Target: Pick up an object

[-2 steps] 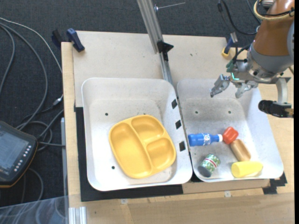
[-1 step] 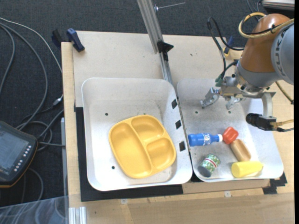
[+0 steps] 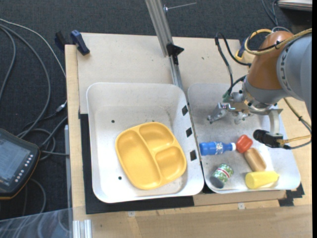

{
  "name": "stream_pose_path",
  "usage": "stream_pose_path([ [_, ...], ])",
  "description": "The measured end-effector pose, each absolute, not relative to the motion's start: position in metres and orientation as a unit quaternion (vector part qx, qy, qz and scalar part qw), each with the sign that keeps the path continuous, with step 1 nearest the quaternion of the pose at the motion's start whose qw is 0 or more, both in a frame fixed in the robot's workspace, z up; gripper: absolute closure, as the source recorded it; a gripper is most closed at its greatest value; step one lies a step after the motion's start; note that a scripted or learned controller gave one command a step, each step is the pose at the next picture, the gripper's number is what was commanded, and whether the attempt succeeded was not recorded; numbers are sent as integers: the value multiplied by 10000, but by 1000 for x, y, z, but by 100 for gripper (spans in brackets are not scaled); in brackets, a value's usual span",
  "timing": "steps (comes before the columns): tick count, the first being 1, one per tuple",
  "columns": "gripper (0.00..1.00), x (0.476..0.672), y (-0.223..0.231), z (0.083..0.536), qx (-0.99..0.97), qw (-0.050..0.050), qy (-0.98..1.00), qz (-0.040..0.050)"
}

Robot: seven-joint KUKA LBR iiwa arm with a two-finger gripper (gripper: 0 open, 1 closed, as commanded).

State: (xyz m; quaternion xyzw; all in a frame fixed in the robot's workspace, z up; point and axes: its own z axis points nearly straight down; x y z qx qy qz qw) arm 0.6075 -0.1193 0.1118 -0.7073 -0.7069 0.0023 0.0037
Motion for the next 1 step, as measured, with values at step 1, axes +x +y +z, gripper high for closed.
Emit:
stream_pose_path([
  [1, 0, 607, -119, 91, -7070, 25, -7072, 14],
])
